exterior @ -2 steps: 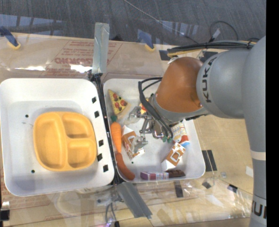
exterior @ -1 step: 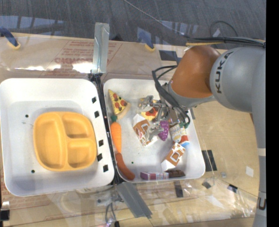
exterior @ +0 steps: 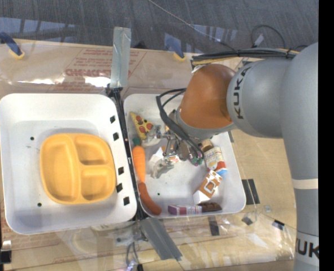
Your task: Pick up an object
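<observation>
Inside the right bin [exterior: 237, 193], the gripper [exterior: 169, 158] hangs low over the floor; finger state cannot be determined. Left of the fingers lies a carrot [exterior: 139, 162], with a pizza slice [exterior: 141, 125] beyond it. Right of the fingers stands a bottle [exterior: 213, 157]. The left bin [exterior: 14, 117] holds a yellow tray [exterior: 76, 167].

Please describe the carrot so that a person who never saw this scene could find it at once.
Look at the right white bin, along its left wall beside the divider. The carrot lies there lengthwise, below the pizza slice and above the brown sausage. It alone is plain bright orange and tapered.
</observation>
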Motion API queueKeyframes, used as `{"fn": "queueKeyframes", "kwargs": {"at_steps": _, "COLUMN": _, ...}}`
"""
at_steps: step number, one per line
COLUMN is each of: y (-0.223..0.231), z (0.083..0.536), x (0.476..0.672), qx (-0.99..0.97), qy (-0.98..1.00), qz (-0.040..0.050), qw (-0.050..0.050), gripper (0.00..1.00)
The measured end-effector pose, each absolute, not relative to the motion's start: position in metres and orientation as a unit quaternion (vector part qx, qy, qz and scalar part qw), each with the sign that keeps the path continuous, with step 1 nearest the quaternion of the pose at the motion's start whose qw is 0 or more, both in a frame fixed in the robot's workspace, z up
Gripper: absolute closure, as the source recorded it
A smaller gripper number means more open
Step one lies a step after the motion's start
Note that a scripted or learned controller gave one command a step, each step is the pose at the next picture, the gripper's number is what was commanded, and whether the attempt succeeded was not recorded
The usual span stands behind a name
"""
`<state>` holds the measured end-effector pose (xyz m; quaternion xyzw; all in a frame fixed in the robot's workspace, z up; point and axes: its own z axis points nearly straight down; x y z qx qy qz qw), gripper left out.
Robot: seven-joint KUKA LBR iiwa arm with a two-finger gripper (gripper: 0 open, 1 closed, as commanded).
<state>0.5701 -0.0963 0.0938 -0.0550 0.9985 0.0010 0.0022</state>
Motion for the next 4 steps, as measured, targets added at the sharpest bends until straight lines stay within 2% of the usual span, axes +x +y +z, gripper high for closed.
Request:
{"fn": "queueKeyframes", "kwargs": {"at_steps": 1, "y": -0.172, "z": 0.163, "x": 0.543, "qx": 0.007, "qy": 1.0, "qz": -0.0011, "qw": 0.002, "gripper": 0.0}}
{"fn": "queueKeyframes", "kwargs": {"at_steps": 2, "y": -0.209, "z": 0.168, "x": 0.627, "qx": 0.004, "qy": 1.0, "qz": -0.0008, "qw": 0.002, "gripper": 0.0}}
{"fn": "queueKeyframes", "kwargs": {"at_steps": 3, "y": -0.192, "z": 0.117, "x": 0.616, "qx": -0.1, "qy": 0.995, "qz": -0.0043, "qw": 0.009, "gripper": 0.0}}
{"fn": "queueKeyframes", "kwargs": {"at_steps": 4, "y": -0.125, "z": 0.11, "x": 0.625, "qx": -0.213, "qy": 0.977, "qz": -0.0081, "qw": 0.012, "gripper": 0.0}}
